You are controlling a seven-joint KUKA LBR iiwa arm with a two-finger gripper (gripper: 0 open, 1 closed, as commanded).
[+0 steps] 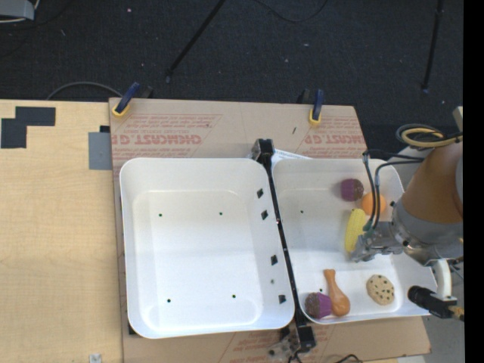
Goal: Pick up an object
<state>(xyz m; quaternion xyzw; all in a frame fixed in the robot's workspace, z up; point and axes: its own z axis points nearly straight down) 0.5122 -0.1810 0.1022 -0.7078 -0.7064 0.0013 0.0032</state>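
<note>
Low in the right bin, the grey two-finger gripper (364, 248) sits right at the foot of the yellow corn-cob toy (355, 229). I cannot tell how it is set; it's too blurred. The cob runs up and away from the tip, long axis nearly upright in view. Beyond: small orange ball (373, 203), purple round fruit (350, 189), speckled cookie (380, 290), orange drumstick-shaped piece (336, 292).

A dark purple ball (350, 189) lies near the right bin's far side; an orange ball (373, 203) just beside it; a yellow corn cob (355, 229) lies lengthwise below; an orange drumstick (336, 292), purple lump (318, 305) and speckled cookie (380, 290) sit along the near wall
</note>
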